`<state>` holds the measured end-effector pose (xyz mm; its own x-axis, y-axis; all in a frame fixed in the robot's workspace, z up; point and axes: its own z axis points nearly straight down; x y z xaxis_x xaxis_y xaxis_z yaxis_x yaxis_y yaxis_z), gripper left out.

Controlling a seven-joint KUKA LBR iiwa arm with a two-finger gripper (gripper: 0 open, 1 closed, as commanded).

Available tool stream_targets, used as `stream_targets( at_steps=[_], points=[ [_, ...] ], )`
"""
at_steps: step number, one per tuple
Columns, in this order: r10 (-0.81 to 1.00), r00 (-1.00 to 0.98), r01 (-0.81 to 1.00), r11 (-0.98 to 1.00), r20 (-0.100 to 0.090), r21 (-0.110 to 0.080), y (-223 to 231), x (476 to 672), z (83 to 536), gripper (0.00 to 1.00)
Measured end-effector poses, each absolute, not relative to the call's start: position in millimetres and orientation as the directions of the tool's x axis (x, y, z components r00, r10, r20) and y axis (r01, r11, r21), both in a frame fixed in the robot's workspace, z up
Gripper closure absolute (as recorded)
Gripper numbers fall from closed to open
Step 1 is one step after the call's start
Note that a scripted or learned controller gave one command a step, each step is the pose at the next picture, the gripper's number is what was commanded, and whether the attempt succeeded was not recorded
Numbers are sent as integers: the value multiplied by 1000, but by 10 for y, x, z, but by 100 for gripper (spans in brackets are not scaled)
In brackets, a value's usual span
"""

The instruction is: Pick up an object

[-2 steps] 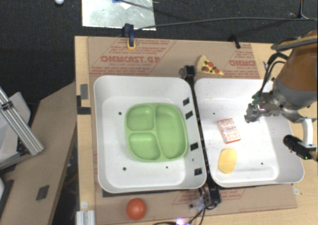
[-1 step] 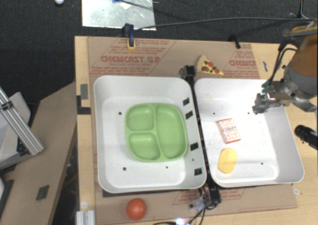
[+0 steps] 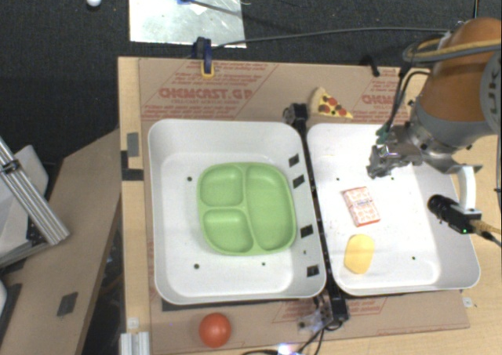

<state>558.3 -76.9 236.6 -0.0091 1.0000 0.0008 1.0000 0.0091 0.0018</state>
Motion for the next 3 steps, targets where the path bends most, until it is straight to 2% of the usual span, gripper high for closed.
stream_targets(
  at_steps=[1, 3],
  points=[
    [1000, -10, 1000, 10, 2, 4, -262, 5813, 2436, 100],
    [1000, -9, 1000, 9, 1, 3, 894, 6073, 2238, 100]
  ],
)
